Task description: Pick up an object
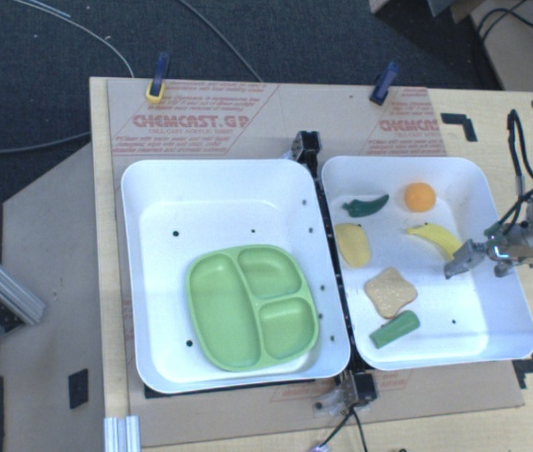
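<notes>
Pick not yet made. Hand (pixel 474 257) low over right bin (pixel 502 337) near its right edge, fingers spread, nothing between them. Banana (pixel 436 238) just beside it, lying on bin floor. Grasp, lift remain.

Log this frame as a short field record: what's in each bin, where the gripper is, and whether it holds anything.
left bin: green divided plate, three compartments
right bin: orange ball, dark green pepper-like piece, banana, pale yellow piece, tan bread slice, green cylinder
gripper: over right bin's right side, just right of and below the banana
held: nothing seen between the jaws
jaw state: cannot tell
task status: no object lifted yet
</notes>
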{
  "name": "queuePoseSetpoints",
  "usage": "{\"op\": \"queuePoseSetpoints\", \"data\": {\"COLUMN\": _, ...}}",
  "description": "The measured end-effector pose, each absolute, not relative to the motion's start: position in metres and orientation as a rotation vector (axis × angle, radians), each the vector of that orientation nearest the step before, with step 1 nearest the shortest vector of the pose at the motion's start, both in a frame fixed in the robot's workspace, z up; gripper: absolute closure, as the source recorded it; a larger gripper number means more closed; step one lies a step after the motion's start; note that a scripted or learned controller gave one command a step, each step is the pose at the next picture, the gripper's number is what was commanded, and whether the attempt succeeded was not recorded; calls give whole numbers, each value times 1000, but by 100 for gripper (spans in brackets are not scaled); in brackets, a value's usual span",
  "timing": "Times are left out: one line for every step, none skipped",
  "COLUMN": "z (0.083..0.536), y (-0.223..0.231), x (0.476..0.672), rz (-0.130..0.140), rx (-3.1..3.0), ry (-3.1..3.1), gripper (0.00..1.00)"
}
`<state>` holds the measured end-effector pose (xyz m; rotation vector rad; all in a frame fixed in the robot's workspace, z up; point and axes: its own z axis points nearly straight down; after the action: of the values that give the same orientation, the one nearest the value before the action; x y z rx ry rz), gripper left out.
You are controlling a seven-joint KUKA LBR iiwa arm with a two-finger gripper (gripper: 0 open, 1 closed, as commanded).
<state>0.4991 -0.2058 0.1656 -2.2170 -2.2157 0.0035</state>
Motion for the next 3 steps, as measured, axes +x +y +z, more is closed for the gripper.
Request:
{"op": "queuePoseSetpoints", "data": {"z": 104, "y": -211, "x": 501, "rz": 5, "rx": -2217, "ry": -2215, "gripper": 0}}
{"op": "queuePoseSetpoints", "data": {"z": 83, "y": -211, "x": 501, "rz": 3, "rx": -2218, "ry": -2217, "gripper": 0}}
{"op": "queuePoseSetpoints", "data": {"z": 95, "y": -211, "x": 502, "rz": 0, "rx": -2223, "ry": -2221, "gripper": 100}}
